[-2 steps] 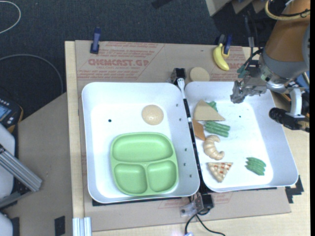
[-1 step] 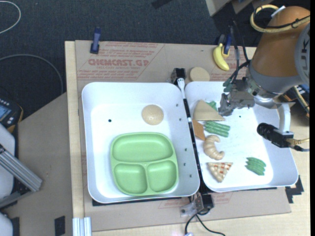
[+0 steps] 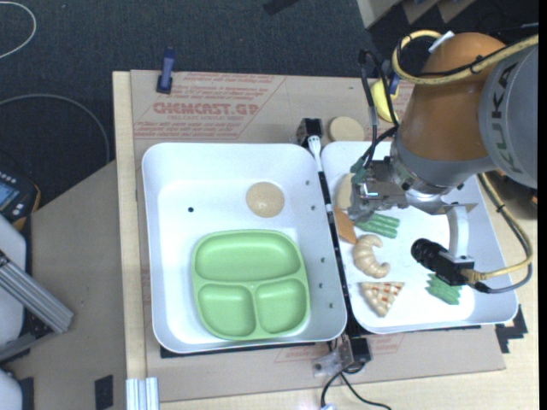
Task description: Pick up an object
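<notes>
The bench (image 3: pixel 214 109) is a brown board with red lettering. Two white bins rest on it side by side: left bin (image 3: pixel 162 229), right bin (image 3: pixel 487 306).

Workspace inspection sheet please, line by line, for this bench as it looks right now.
Surface: cardboard-covered bench bearing left bin and right bin.
Job's things: croissant, pizza slice, green beans, green piece in right bin.
Clutter: green divided tray and tan disc in left bin.
Hand: hand low over right bin's left side; fingers hidden.
Cables: yellow cable along arm; white cable on floor.
Surroundings: dark carpet.
</notes>
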Robot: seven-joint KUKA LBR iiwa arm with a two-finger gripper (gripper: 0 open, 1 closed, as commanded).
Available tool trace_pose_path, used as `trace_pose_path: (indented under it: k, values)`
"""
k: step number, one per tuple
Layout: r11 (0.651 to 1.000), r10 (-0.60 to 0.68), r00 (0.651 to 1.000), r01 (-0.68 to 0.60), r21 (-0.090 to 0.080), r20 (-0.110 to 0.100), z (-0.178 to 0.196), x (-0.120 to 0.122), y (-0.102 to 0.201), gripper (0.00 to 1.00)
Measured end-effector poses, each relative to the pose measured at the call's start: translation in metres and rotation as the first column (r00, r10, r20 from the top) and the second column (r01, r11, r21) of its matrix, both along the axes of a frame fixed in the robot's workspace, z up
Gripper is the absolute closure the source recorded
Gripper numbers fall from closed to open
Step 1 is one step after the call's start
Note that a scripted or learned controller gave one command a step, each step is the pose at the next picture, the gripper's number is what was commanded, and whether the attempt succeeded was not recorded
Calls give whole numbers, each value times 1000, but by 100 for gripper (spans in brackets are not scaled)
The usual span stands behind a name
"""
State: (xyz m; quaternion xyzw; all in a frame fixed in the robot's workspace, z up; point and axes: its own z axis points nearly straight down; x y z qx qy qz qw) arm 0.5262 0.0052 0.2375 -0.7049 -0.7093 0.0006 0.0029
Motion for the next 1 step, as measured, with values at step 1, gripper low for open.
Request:
trace_pose_path:
  k: [1]
  values:
    - [1000,0,1000,0,-1,12,102,-47,34,100]
